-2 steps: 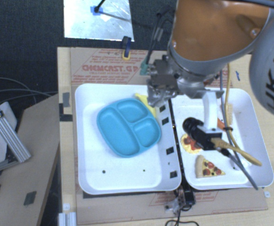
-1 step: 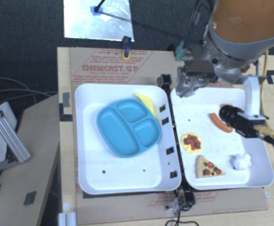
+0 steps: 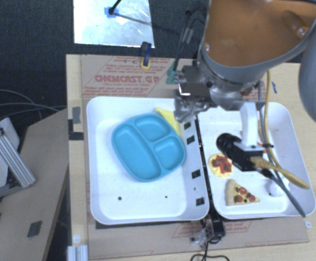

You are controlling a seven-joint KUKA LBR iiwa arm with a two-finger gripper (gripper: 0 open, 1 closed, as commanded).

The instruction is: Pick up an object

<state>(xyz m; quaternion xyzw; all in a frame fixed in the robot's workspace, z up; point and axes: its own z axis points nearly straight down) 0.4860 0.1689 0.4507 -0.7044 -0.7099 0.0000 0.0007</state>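
Arm [image 3: 256, 31] looms above and to the right of the blue plate [image 3: 147, 145]. The plate lies flat in the left bin [image 3: 101, 200]; the right bin [image 3: 294, 135] sits beyond the plate's right side. The gripper [image 3: 188, 109] hangs just off the plate's upper right corner, over the wall between the bins; whether it is apart or together I cannot tell, and nothing shows clamped in it. A pizza slice [image 3: 239, 193] and a round pizza piece [image 3: 221, 165] lie well right of the plate. A yellow scrap [image 3: 168, 116] touches its upper right rim. Likely trouble: coming straight down could strike the dividing wall or the plate's rim, and the wide, flat plate may simply skid.
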